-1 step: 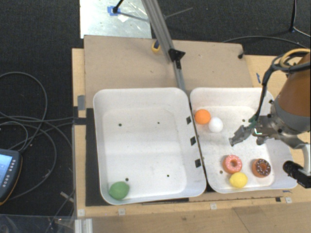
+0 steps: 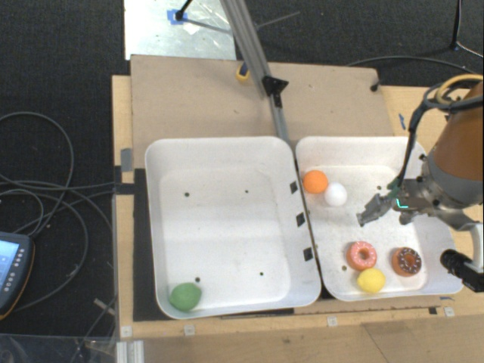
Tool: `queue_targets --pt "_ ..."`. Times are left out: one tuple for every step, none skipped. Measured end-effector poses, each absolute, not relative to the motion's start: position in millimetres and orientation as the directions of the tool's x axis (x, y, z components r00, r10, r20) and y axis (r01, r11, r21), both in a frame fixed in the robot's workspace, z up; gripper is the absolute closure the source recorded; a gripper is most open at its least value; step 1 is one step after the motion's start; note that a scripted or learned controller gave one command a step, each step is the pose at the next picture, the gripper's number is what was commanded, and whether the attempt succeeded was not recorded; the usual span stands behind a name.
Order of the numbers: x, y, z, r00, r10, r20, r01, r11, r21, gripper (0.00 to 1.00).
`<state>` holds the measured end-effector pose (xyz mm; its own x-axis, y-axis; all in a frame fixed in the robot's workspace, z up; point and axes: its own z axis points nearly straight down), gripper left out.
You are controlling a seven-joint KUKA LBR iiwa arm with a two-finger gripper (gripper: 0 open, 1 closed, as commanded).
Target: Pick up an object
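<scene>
Camera view: two shallow white bins sit side by side on the bench. The left bin [image 2: 219,165] holds a single green ball [image 2: 184,296] in its near left corner. The right bin [image 2: 355,148] holds an orange ball [image 2: 315,181] and a white ball [image 2: 336,195], touching or nearly so, close to the bin's far left corner beside the dividing wall. Toward the near edge lie a pink-frosted doughnut [image 2: 362,255], a yellow ball [image 2: 370,280] just beside it on the near side, and a brown chocolate doughnut [image 2: 407,262] to the right; whether the yellow ball touches the pink doughnut cannot be settled. The arm [image 2: 459,153] enters from the right, its upper portion cut off by the frame edge, its orange band partly visible. The gripper [image 2: 368,215] hangs over the middle of the right bin, between the white ball and the pink doughnut, apart from both. It is dark, small and foreshortened; its fingers merge into one shape, so it cannot be told whether they are spread or closed. Nothing is seen between them. The gripper's height above the bin floor cannot be judged. A grey pole [image 2: 253,48] crosses the far side of the bench at a slant.
</scene>
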<state>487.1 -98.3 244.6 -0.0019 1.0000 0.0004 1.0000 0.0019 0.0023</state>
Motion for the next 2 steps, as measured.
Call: queue_targets --pt "486.2 -91.9 183.7 -0.001 1.0 0.002 1.0 0.001 -0.005 0.0" --pt "483.9 -84.4 123.5 -0.001 1.0 0.002 1.0 0.001 -0.006 0.0"
